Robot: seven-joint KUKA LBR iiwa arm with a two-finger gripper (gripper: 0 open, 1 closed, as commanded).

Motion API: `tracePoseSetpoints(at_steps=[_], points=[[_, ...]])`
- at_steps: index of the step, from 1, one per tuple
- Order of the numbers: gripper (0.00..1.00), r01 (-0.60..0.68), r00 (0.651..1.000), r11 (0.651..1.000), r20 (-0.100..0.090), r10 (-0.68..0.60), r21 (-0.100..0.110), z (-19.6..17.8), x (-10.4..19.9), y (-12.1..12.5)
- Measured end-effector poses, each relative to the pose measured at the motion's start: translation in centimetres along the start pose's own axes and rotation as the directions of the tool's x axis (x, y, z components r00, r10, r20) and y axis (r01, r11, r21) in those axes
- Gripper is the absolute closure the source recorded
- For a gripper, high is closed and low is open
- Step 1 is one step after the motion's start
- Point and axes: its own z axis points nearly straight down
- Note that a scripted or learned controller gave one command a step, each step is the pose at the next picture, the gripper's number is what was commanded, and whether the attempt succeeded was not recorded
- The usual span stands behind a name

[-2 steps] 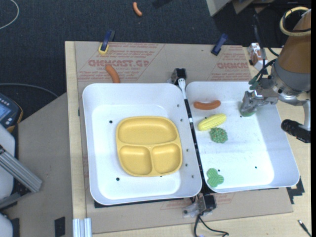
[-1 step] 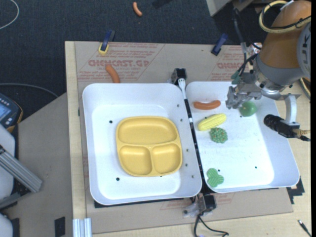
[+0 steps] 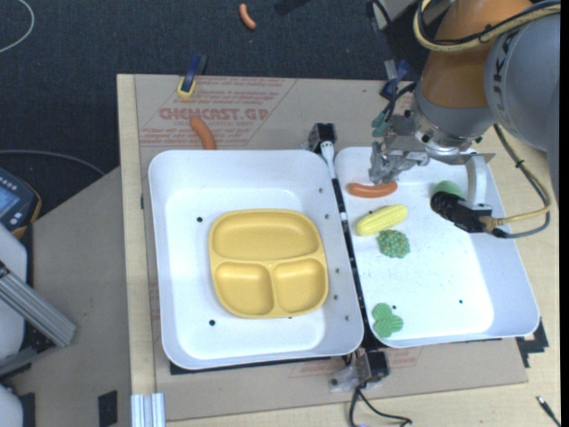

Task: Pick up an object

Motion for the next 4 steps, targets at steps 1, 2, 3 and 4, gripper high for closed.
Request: tracePoseSetpoints(at_steps=[1, 2, 3, 4], points=[[1.0, -0.002, 1.0, 1.0, 0.001, 0.002, -0.001, -1.0, 4.8, 2.5], [1.0, -0.002, 1.0, 1.0, 0.001, 0.002, -0.001, -1.2, 9.9, 4.6], [1.0, -0.006, 1.0, 1.0, 0.003, 0.006, 0.003, 0.6, 11.0, 5.4], [1.0, -0.01, 1.0, 1.0, 0.003, 0.01, 0.008, 0.5, 10.1, 3.9]])
